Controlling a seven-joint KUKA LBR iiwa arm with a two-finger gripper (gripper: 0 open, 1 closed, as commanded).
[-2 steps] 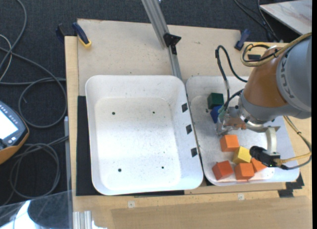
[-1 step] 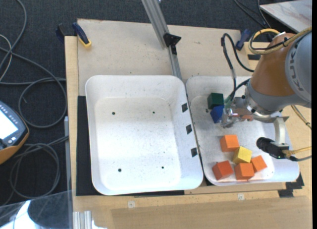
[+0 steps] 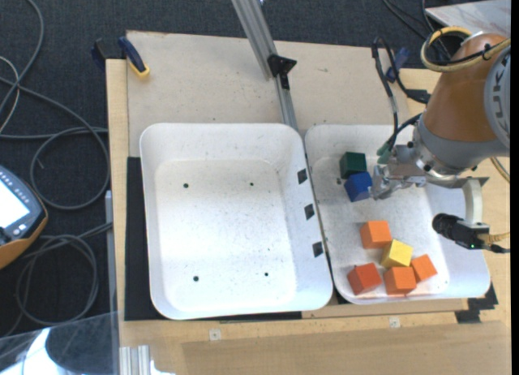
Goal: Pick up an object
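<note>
Dark carpet strewn with black cables surrounds a pale wooden desk carrying two shallow white bins side by side. Nearer the desk's left edge sits the left bin; the right bin, by the desk's right edge, holds every block. A green block and a blue block sit touching near that bin's far edge, the blue one on the near side. Toward the bin's near edge lies a loose cluster: one orange block standing a little apart on the far side, a yellow block beside it, and three more orange blocks along the near wall.

Reaching in from the right, the grey arm with its orange band hangs over the right bin's far half, its claw low and just right of the blue block, seemingly at that block's side. Whether the claw is spread or pressed together cannot be told from this angle, and no block is visibly pinched in it. A slanted metal pole crosses the desk's far edge, with a blue-and-yellow clamp at the far left corner
</note>
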